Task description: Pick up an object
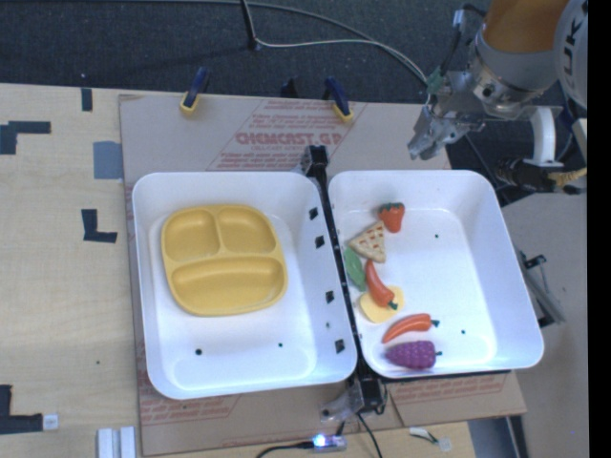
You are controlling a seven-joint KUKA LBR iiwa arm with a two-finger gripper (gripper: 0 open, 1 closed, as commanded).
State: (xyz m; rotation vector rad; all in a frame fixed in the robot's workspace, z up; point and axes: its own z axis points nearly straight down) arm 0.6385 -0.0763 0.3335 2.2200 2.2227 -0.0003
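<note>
Left bin has just the yellow tray. All pickables sit crowded on the right bin's left side: strawberry, wedge, chili, grapes. Risk: fingers hit the divider or nudge neighbours, closing on nothing. Gripper hangs above the back rim; jaw state can't tell.

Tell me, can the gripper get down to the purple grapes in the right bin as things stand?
Probably yes. The purple grapes lie uncovered near the right bin's front wall, nothing on top; the gripper hangs beyond the far rim.
</note>
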